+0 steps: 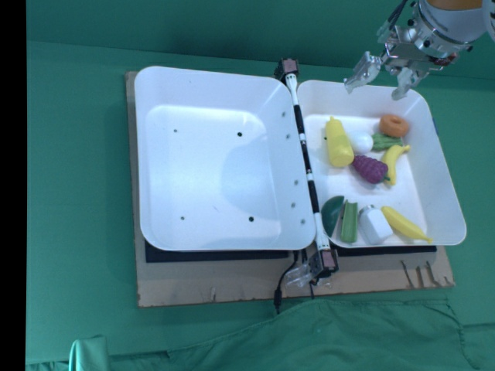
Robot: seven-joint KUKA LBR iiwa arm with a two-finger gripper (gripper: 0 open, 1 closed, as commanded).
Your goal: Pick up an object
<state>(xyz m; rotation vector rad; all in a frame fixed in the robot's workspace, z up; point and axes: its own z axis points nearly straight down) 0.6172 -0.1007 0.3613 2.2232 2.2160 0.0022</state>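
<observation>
item: yellow bottle (337, 141) in right bin (445, 184), likely light, rigid, slick plastic; i'd grip mid-body; gripper (382, 78) hangs spread wide, holding nothing.

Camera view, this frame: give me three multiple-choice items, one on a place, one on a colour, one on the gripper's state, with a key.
1. Where do the toy foods lie?
A. in the right bin
B. in the left bin
C. on the green cloth

2. What colour is the ring-shaped toy?
A. blue
B. orange
C. black

3. How is the gripper?
A. shut on the ring
B. open, above the right bin's far edge
C. pressed into the left bin

Key: 1 A, the toys sit together inside the right bin. 2 B, the ring near the far corner is orange. 3 B, the gripper shows spread fingers with nothing between them, above the bin's far rim.
</observation>
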